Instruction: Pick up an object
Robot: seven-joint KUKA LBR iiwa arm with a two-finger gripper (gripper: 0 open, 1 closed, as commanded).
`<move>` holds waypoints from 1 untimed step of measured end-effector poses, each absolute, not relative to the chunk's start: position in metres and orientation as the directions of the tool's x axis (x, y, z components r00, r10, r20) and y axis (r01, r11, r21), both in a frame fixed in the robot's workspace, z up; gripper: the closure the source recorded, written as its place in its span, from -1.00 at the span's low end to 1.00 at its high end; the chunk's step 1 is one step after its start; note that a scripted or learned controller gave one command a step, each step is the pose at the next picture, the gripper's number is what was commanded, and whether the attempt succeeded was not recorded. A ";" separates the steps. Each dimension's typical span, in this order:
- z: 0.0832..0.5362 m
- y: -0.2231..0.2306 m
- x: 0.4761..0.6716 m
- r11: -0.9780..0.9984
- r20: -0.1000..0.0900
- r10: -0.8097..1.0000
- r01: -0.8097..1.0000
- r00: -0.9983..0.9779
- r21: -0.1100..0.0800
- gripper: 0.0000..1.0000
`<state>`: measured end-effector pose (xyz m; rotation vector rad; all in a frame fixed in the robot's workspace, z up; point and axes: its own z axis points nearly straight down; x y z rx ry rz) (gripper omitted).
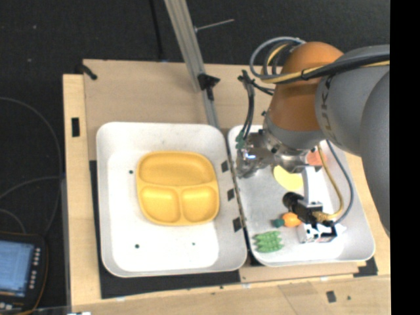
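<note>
My pincer (248, 156) hangs over the right bin (354, 241); I cannot tell whether it is open or closed. The green toy (268, 242) lies apart from it, nearer the camera. It looks light and stiff, so I'd grip across its narrow width.

Left bin (118, 254), frame centre-left: yellow three-compartment tray (177, 188) lying flat in middle. Arm (308, 104) in from right, over right bin (354, 241). End effector (248, 159) low at that bin's upper left edge. Green ridged piece (268, 242) in its lower left corner, small orange piece (289, 220) near, above it. Pale yellow item (289, 176) partly under wrist.
</note>
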<state>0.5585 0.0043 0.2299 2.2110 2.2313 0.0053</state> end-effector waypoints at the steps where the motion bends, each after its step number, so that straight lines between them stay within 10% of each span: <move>1: 0.231 0.048 0.564 0.007 0.002 1.000 1.000 -0.007 0.001 1.00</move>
